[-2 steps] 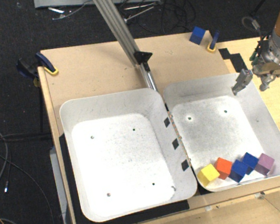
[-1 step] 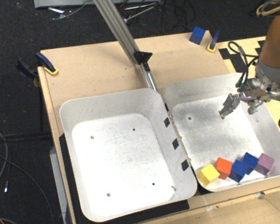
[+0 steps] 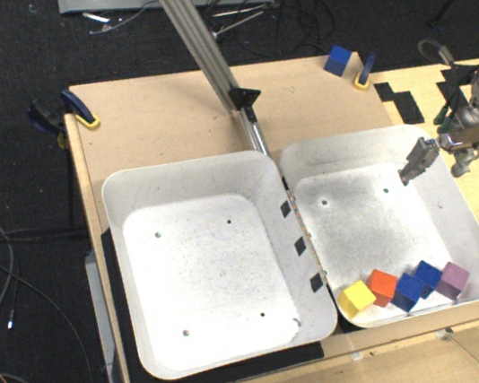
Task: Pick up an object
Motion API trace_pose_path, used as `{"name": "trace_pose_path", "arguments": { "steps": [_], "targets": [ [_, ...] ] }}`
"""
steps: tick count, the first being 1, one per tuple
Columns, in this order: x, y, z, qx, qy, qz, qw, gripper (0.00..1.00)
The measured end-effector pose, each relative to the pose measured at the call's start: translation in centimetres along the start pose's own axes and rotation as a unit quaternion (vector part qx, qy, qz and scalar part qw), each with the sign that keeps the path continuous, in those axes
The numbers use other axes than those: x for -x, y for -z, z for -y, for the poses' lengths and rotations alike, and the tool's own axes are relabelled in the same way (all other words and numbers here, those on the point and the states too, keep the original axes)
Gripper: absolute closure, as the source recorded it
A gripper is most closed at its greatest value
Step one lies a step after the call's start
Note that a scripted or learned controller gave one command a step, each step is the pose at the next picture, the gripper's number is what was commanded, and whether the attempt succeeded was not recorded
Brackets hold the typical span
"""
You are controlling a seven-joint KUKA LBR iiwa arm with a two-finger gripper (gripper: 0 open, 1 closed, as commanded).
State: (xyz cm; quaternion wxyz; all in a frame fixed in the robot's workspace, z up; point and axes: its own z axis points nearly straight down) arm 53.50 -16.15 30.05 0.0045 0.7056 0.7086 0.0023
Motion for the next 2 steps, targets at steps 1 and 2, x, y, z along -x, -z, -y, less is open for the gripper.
{"name": "trace_pose_path", "arguments": {
  "steps": [1,2],
  "targets": [
    [-2.3,-3.5,-10.8,-0.003,0.001,-0.001,1.0000,0.00],
    [4.6,-9.4,-8.4,-0.008,-0.006,-0.001,0.9999,0.00]
  ]
}}
